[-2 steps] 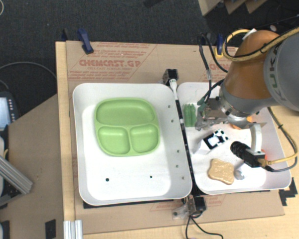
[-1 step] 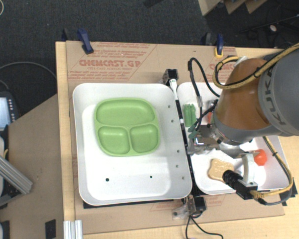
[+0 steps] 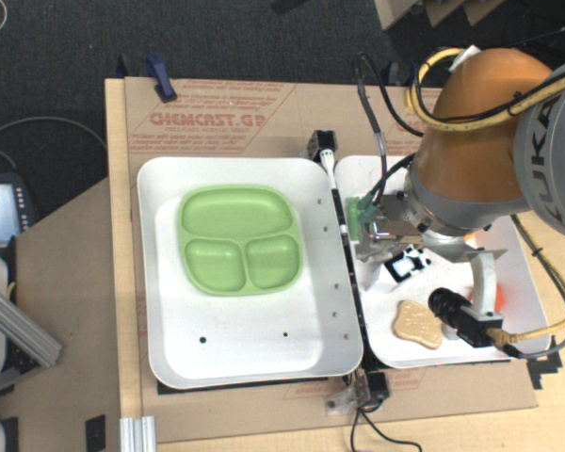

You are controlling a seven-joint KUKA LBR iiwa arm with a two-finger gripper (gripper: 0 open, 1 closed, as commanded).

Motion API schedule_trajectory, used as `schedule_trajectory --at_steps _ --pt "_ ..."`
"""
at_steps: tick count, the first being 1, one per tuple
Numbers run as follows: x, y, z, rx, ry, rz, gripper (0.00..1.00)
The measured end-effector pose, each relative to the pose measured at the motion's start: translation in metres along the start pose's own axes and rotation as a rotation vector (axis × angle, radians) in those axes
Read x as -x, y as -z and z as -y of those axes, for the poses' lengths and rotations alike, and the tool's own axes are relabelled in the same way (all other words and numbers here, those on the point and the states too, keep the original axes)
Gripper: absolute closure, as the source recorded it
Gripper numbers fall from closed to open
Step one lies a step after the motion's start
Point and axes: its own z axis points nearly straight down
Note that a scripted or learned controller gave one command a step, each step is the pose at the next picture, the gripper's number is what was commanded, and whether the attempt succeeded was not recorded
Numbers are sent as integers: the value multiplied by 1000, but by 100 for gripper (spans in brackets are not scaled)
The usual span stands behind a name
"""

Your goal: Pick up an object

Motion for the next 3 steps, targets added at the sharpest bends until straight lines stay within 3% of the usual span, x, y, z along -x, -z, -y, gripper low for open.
schedule_trajectory --at_steps 1,2,3 --pt "-13 125 -2 7 -1 -1 100" --pt "-65 271 -2 10 2 -4 100" --pt "-21 162 -6 -21 -10 5 100"
